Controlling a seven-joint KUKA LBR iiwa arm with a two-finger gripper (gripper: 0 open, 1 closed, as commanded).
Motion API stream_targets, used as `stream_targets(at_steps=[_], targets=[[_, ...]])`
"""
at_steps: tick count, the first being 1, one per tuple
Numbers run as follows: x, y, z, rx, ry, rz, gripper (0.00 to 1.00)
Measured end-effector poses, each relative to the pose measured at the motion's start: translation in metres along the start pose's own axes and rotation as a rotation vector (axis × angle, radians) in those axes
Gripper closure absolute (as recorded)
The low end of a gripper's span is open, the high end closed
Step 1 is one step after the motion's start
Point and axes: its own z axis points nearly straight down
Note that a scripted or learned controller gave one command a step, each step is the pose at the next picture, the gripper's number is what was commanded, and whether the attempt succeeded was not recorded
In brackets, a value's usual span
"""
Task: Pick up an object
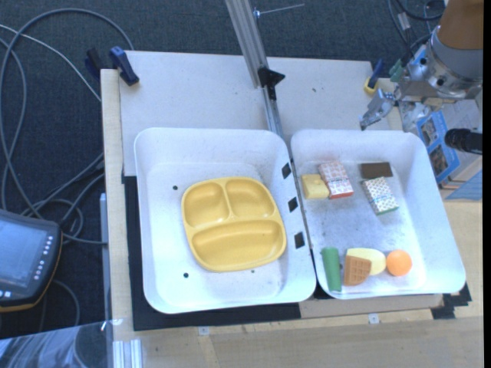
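Observation:
The right bin [430, 205] holds several small items: a yellow block [313, 186], a red-and-white patterned box [336, 179], a brown block [375, 170], a green-patterned box [380, 196], a green cylinder [331, 269], a waffle-like piece [357, 270] against a yellow piece [374, 261], and an orange ball [398, 263]. My gripper [395, 113] hangs above the far rim of the right bin, at the upper right. Its fingers [374, 114] are spread, and nothing is between them.
The left bin [153, 205] holds a yellow divided plate [232, 223]. A metal post [247, 29] rises behind the bins. Cables lie on the dark floor at left, and a blue clamp [123, 64] sits at the bench's far left corner.

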Motion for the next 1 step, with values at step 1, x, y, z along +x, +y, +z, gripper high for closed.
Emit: stream_targets(at_steps=[1], targets=[[0.0000, 0.0000, 0.0000, 0.000, -0.001, -0.001, 0.00]])
